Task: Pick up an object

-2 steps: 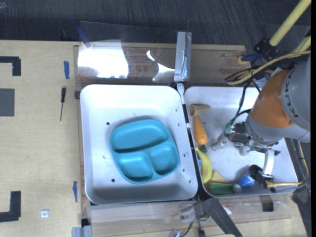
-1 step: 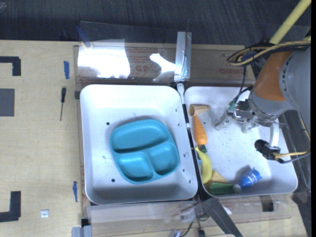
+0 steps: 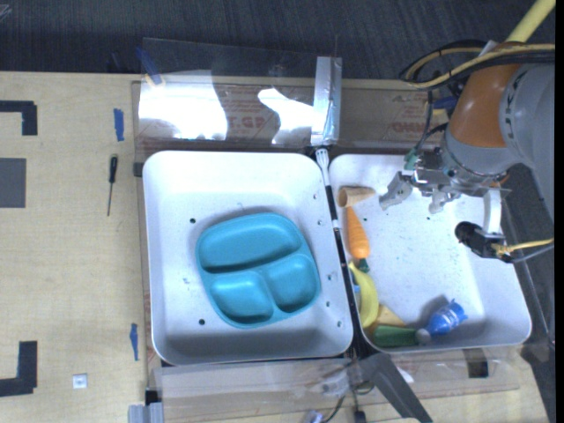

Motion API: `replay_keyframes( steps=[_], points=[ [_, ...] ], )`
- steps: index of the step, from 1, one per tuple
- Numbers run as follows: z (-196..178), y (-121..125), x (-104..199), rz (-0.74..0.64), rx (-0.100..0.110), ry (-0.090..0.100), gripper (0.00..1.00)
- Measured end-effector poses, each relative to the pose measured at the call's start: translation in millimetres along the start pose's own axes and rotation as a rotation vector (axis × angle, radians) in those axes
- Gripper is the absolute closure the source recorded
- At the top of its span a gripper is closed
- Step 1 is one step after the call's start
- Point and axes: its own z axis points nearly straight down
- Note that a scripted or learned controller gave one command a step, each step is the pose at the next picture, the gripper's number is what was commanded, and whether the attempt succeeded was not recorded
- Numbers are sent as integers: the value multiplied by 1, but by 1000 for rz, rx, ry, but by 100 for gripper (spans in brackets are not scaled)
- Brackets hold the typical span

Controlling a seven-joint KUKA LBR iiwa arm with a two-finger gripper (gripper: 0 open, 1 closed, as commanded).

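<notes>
objects for picking sit in the right bin [image 3: 493,280], mostly along its left wall and lower edge. a tan wedge-shaped block [image 3: 356,196] lies at the upper left corner of that bin; just below it an orange carrot [image 3: 356,235] lies lengthwise against the left wall, its lower end near a yellow banana [image 3: 367,295] that curves down the same wall. at the lower left corner a green piece [image 3: 394,335] lies flat, touching the banana's lower end. just to its right a blue object with a pale cap [image 3: 443,318] rests near the bottom edge, tilted. the left bin [image 3: 167,236] holds a turquoise divided tray [image 3: 256,267] with three compartments, sitting roughly at centre and turned at a slant. the arm [image 3: 520,104] comes in from the right, orange band visible above the wrist, cables looped above it. the gripper [image 3: 421,192] hangs over the upper part of the right bin, fingers spread apart with nothing between them; the left fingertip [image 3: 390,197] points toward the tan block but stands apart from it. a small black fitting [image 3: 470,234] shows below the wrist, over the bin's right side. a clear plastic sheet [image 3: 238,104] glares above the left bin. a screwdriver [image 3: 111,183] lies on the wooden bench [image 3: 62,263] to the left, well apart from both bins.
</notes>
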Motion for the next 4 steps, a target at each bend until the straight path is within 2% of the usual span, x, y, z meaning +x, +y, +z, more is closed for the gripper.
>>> replay_keyframes(
  steps=[1, 2, 3, 4],
  points=[
    [56, 13, 2, -47, 2, 0, 0],
    [58, 29, 12, -75, 4, -1, 0],
    [57, 5, 21, -104, 4, 0, 0],
    [58, 36, 16, -203, 6, -2, 0]
  ],
)
